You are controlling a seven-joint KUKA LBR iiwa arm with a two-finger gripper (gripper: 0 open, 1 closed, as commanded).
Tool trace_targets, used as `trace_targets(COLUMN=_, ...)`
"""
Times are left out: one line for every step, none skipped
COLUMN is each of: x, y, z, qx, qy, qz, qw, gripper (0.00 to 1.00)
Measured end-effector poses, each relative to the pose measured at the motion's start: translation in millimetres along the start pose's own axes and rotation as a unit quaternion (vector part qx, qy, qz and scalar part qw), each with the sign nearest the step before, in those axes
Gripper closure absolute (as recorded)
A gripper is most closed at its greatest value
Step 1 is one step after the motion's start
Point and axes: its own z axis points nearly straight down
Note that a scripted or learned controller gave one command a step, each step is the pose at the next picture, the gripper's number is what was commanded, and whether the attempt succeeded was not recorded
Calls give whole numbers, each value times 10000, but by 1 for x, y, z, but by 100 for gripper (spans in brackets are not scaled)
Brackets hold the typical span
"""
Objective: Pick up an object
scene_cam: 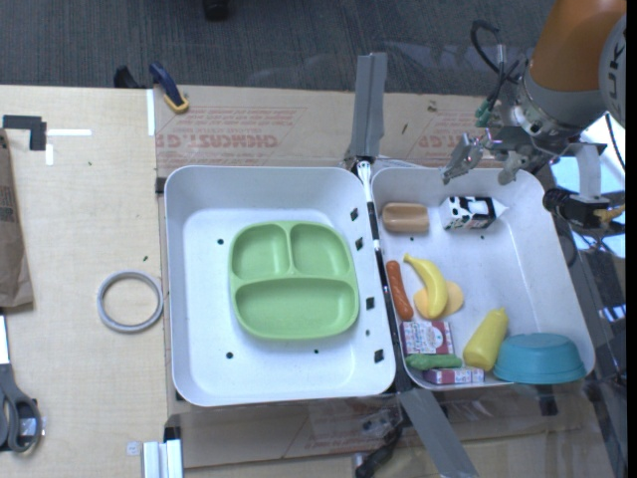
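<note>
My gripper point(485, 164) hangs above the far rim of the right bin point(557, 257), open, with nothing between its fingers. Just below it in the bin lies a black-and-white cow toy point(468, 212), with a brown bread roll point(405, 217) to its left. Further toward the front are a red sausage point(398, 289), a banana point(430, 282), a yellow bottle point(485, 339), a red-and-white carton point(428, 339), a green item point(435, 362) and a blue bowl point(537, 358).
The left bin point(189, 267) holds a green divided plate point(294, 279). On the bench at left lie a tape ring point(129, 300), scissors point(15, 421) and a brown bag point(12, 237). A blue clamp point(169, 86) sits at the back.
</note>
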Motion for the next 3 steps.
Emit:
trace_targets(x=38, y=-16, z=59, qx=1, qy=-3, qz=-822, qw=9966, gripper=0)
trace_targets(x=0, y=-86, z=159, qx=1, qy=1, qz=-350, qw=9994, gripper=0)
trace_targets(x=40, y=-115, z=60, qx=-2, qy=-3, qz=373, qw=9993, gripper=0)
